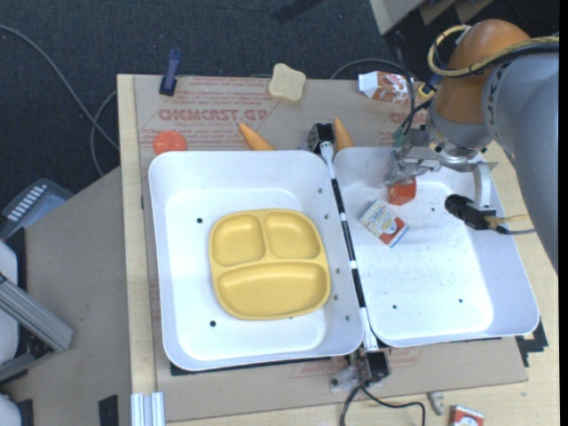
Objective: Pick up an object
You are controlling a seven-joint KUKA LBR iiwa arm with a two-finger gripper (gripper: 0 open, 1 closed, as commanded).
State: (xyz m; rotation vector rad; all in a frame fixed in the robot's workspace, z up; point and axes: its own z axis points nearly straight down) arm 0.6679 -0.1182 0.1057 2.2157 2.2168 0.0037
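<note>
Red block (402,192) sits under the gripper (410,169) (grip unclear) in right bin (444,318); yellow tray (268,263) fills left bin (177,238).

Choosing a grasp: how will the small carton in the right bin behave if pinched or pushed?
The carton looks like a small box lying flat, so it will probably slide on the smooth bin floor rather than roll. It seems light for its size. Its thin sides may dent under a hard pinch.

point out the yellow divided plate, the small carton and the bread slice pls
yellow divided plate (268,264): camera view, ridge between its compartments.
small carton (383,223): camera view, middle of its top face.
bread slice (287,82): camera view, middle of the slice.
</note>
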